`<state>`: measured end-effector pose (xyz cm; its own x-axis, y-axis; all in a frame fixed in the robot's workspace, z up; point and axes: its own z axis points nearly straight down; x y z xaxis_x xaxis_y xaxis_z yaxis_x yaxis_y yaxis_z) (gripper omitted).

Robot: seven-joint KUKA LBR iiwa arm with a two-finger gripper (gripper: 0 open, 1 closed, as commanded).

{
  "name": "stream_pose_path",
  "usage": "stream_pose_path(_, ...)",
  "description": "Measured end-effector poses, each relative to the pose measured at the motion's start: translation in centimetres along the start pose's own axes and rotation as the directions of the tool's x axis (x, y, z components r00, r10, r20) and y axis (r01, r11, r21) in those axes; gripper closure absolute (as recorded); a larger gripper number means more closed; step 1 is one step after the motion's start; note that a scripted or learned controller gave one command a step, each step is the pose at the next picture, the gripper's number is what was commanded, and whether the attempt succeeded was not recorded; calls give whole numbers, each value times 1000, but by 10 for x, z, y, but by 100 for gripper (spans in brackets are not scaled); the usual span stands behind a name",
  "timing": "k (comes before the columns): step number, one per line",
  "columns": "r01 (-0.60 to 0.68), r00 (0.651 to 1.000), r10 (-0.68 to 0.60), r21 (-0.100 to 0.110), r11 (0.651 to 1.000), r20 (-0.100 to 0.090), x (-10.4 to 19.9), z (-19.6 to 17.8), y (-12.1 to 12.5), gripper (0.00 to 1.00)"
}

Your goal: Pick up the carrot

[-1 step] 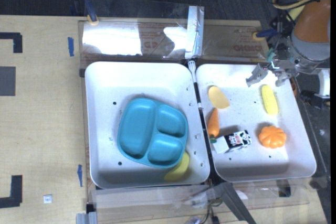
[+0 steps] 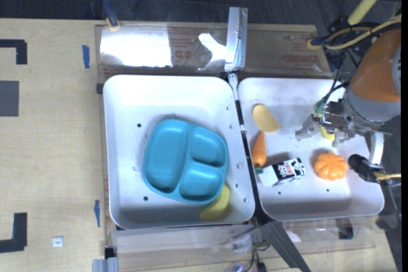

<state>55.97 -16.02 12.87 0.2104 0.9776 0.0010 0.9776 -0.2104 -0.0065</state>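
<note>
We see the carrot (image 2: 259, 148) lying against the left wall of the right bin (image 2: 299, 199), at nine o'clock from the small pumpkin (image 2: 331, 165), with a black-and-white toy (image 2: 288, 171) between them. The gripper (image 2: 326, 125) hangs at twelve o'clock of the pumpkin, well apart from the carrot; whether it is open, we cannot tell.
</note>
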Motion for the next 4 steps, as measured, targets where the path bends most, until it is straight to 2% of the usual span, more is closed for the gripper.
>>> stream_pose_path(1, -75, 997, 75, -9, 997, 1, -39, 43, -73, 0)
stream_pose_path(2, -77, 997, 77, -13, 997, 1, -38, 33, -72, 100)
stream_pose_path(3, 135, 991, -135, -9, 991, 3, -3, -12, -81, 100)
stream_pose_path(4, 151, 988, -151, -10, 988, 2, 25, -77, -87, 100)
